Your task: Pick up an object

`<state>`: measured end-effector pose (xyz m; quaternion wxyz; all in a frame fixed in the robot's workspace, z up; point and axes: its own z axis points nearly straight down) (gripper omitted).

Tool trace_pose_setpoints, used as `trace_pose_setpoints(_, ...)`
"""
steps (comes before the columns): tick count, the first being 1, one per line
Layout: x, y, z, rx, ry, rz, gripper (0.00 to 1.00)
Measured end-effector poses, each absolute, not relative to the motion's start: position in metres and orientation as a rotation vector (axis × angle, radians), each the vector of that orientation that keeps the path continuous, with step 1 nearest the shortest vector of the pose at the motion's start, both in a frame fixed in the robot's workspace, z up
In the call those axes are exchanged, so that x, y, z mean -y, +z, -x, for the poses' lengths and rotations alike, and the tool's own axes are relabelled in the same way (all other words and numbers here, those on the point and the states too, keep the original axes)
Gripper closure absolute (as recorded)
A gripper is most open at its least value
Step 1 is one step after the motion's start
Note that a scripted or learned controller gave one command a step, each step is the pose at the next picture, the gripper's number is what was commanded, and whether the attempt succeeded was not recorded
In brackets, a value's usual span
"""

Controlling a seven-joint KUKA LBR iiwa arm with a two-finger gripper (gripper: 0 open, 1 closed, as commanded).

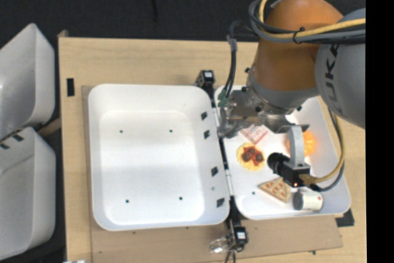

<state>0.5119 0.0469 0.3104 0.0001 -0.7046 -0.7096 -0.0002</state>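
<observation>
A grey and orange robot arm reaches in from the right and hangs over the right bin (289, 215) of two white bins set side by side. Its pincer (231, 115) sits low at that bin's left wall, near the far corner. The arm's own body hides the tip, so it cannot be told whether the pincer is wide or narrow, and nothing can be seen held in it.

The nearest thing to take is a small red-and-white packet (253, 133), lying flat just beside the pincer, to its right and a little toward the camera. Just past it lies a round yellow disc with red spots (250, 156). Farther toward the near edge lie a tan wedge (275, 190) and a white cup (306, 201) on its side. A short shift right, judging by this, would bring the pincer over the packet.
</observation>
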Motion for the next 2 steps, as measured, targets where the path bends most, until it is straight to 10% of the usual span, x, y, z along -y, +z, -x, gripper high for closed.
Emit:
trace_pose_setpoints(1, -0.003, 0.304, -0.505, 2.217, 0.007, 2.224, 1.0)
trace_pose_setpoints(2, -0.051, 0.373, -0.532, 2.232, -0.005, 2.217, 1.0)
